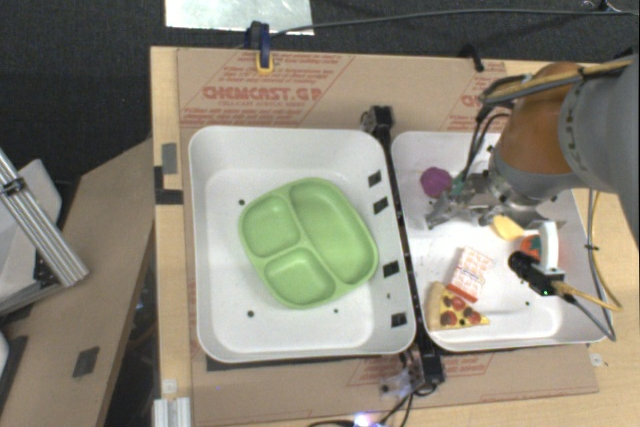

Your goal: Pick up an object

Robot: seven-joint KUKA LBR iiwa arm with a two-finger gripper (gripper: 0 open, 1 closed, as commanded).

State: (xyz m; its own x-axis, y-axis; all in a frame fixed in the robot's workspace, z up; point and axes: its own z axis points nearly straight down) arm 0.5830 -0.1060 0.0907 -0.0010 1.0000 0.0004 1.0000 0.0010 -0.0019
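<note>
Two shallow white bins are set side by side on a printed cardboard sheet (300, 80) that covers the bench. The left bin (215, 165) is occupied by a green divided plate (305, 240), which is laid flat near its middle and turned at a slant to the bin's edges.

The gripper (445, 205) is seen low over the right bin (412, 150), in its far half and towards its left edge. Whether the claw is open or closed cannot be told from this angle, and nothing can be seen to be held in it.

The loose things are all found in the right bin. A small purple round object (436, 180) is placed near the far left corner, just beside the gripper's tip (contact cannot be judged). A yellow piece (508, 227) is partly covered by the wrist near the middle. A red and white carton (468, 273) is laid nearer the front, and a toy pizza slice (455, 307) is set just beside it at the front edge. A white and orange item (547, 243) is seen by the right edge.
</note>
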